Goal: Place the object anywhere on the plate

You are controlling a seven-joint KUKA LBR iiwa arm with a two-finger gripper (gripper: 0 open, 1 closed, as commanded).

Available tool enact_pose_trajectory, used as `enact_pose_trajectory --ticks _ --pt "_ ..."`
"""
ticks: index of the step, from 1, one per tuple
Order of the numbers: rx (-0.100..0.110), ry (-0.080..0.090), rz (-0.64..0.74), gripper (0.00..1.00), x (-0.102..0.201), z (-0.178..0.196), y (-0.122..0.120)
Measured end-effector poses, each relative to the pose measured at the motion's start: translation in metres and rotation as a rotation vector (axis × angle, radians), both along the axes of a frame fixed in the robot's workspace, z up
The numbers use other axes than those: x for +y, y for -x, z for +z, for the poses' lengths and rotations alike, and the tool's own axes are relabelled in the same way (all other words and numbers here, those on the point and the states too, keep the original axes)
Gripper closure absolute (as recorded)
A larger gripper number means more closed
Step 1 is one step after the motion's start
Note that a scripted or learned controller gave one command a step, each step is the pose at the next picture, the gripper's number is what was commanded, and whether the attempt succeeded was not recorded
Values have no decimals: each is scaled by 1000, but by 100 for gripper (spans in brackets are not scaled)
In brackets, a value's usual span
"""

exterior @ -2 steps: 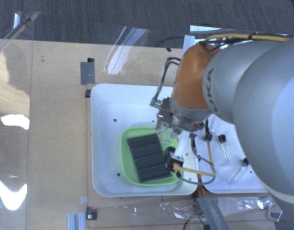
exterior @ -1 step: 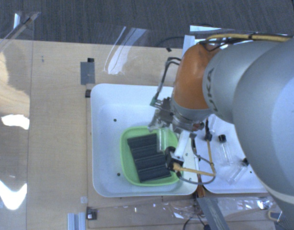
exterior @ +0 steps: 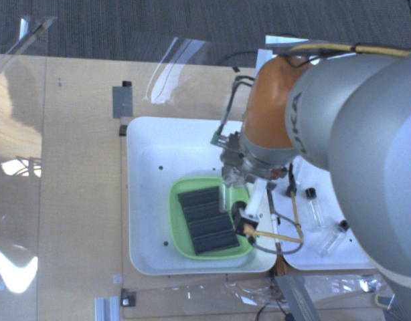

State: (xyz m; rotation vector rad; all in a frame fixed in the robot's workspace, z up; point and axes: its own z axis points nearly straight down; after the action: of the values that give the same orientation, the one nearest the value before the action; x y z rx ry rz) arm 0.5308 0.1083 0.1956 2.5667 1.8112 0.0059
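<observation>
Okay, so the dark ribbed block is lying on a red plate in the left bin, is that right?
Not quite: the plate is green, not red. The camera view shows the dark ribbed block lying on that green plate in the left bin.

A dark grey rectangular block [exterior: 207, 221], ridged across into three sections, lay flat on the light green plate [exterior: 174, 209]. It sat at a slant and covered most of the plate's middle. The plate, a rounded square, rested in the left white bin [exterior: 148, 179], near its front right corner.
</observation>
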Motion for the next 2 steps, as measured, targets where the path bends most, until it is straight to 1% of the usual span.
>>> enact_pose_trajectory --ticks 1,2 --pt "0 0 0 0 0 0 0" --pt "-2 2 -24 0 -53 60 8"
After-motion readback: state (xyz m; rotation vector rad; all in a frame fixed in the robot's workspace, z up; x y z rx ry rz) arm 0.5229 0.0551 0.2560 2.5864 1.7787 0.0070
